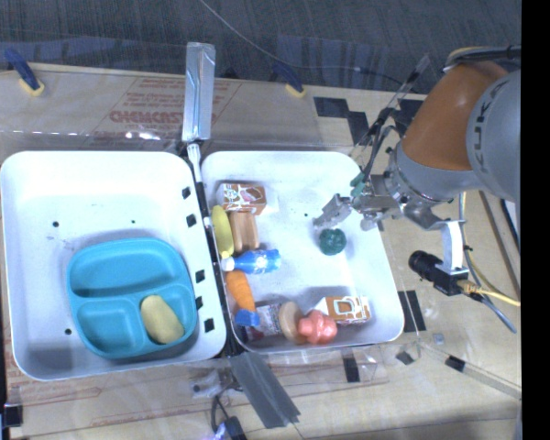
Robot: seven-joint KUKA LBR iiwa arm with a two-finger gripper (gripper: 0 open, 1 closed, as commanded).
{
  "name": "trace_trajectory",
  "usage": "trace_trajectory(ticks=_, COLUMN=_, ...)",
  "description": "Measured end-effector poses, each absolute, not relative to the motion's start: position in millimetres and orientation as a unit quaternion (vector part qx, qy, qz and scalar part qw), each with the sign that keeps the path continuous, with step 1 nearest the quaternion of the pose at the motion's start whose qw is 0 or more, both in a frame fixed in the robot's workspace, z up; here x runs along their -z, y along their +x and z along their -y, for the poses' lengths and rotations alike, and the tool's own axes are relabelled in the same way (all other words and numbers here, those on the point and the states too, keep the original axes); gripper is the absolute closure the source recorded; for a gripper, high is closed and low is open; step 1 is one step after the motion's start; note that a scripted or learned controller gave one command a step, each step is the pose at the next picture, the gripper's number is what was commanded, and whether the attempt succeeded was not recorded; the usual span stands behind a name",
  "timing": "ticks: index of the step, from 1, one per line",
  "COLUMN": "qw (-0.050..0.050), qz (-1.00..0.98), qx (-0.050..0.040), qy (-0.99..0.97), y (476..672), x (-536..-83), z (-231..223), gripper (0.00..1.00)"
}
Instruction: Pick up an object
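Observation:
My gripper (351,214) hangs over the right part of the right bin (298,177), its two grey fingers (333,212) spread apart with nothing between them. A small dark green ball (332,241) lies on the bin floor just below and beside the left finger, apart from it. Along the bin's left wall lie a brown and white carton (243,195), a yellow banana (222,230), a brown block (245,232), a blue bottle (256,262) and an orange carrot (240,291). At the front sit a pink lumpy toy (316,326) and a small orange carton (348,308).
The left bin (92,191) holds a blue compartment tray (119,282) with a yellow oval fruit (162,319) in its front section. A metal divider (198,90) stands between the bins at the back. The arm's grey and orange body (454,136) looms over the right bin's right rim.

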State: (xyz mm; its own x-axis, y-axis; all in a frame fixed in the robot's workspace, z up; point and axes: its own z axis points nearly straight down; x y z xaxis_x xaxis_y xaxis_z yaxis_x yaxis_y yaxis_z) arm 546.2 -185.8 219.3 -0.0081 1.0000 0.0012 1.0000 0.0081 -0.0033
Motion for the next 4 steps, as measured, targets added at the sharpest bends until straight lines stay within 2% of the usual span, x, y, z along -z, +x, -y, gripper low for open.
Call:
trace_trajectory(ticks=1, qw=0.004, qz=0.623, qx=-0.0021, qy=-0.782, y=577.9, x=-145.4, z=200.7, gripper=0.0)
trace_trajectory(ticks=2, qw=0.001, qz=0.648, qx=0.0, qy=-0.762, y=573.1, x=-92.2, z=200.5, gripper=0.0)
trace_trajectory(ticks=3, qw=0.001, qz=0.649, qx=-0.0001, qy=-0.76, y=573.9, x=-102.7, z=200.2, gripper=1.0)
trace_trajectory(ticks=4, qw=-0.003, qz=0.668, qx=0.003, qy=-0.744, y=612.7, x=-213.2, z=162.0, gripper=1.0)
